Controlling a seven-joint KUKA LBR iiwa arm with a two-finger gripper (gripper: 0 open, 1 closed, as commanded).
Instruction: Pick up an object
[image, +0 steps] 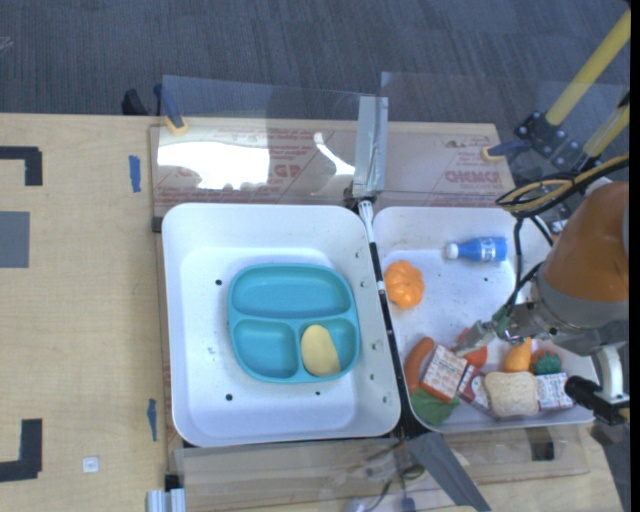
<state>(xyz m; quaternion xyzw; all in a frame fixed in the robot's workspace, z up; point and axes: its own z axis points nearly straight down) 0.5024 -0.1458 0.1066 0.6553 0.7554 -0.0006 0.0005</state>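
My gripper (498, 328) hangs low over the right bin (436, 226), at the upper edge of a heap of toy food along the bin's front. The heap holds a red sausage (418, 362), a red-and-white packet (446, 374), a pale bread piece (511, 392), a small orange carrot (518, 355) and a green leaf (429, 408). The gripper sits just above the packet and left of the carrot. A round orange fruit (404, 284) lies apart at the bin's left wall. A blue bottle (478, 250) lies on its side at the back.
The left bin (190, 330) holds a blue divided plate (285, 298) with a yellow lemon-like piece (320, 350) in its front right compartment. A clear panel and a metal post (371, 145) stand behind the bins. The arm's orange band (600, 250) overhangs the right bin's right side.
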